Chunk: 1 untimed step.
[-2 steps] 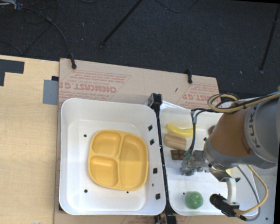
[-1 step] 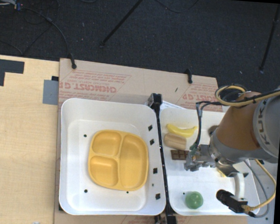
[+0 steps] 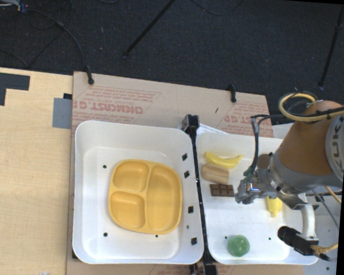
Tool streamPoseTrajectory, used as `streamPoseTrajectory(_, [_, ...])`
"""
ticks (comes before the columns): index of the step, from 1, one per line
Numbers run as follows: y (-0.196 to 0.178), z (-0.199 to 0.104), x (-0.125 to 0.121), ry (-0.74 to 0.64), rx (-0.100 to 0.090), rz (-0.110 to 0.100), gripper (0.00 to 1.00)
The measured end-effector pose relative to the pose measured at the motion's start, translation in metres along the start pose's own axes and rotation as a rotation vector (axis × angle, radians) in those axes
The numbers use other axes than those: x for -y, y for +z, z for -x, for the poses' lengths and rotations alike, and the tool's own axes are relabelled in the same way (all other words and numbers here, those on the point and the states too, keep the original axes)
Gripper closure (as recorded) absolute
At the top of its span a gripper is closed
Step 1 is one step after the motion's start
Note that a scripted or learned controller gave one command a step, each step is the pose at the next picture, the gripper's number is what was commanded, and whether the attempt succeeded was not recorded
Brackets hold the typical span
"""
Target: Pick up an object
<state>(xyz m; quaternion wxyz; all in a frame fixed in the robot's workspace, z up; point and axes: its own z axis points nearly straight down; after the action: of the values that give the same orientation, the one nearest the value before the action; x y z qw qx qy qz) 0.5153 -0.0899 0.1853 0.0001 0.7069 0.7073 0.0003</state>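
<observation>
The right bin (image 3: 219,252) holds a yellow banana (image 3: 224,160) near its back, a tan bun-like piece (image 3: 215,173) just below it, a brown chocolate bar (image 3: 221,190) and a green ball (image 3: 238,246) near the front edge. A small yellow object (image 3: 274,205) lies under the wrist. My gripper (image 3: 243,194) hangs low over the right bin, just right of the chocolate bar. I see nothing between its tips, and their spacing is unclear from this angle.
The left bin (image 3: 92,157) carries a yellow divided plate (image 3: 146,196) in its middle. A black divider (image 3: 192,189) runs between the two bins. The arm's orange and grey body (image 3: 309,146) covers the right bin's far right side. Cardboard lies under both bins.
</observation>
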Motion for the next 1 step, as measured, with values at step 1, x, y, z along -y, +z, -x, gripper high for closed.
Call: streamPoseTrajectory(1, [-0.0526,0.0009,-0.0009,0.0,0.001,0.002,1.0])
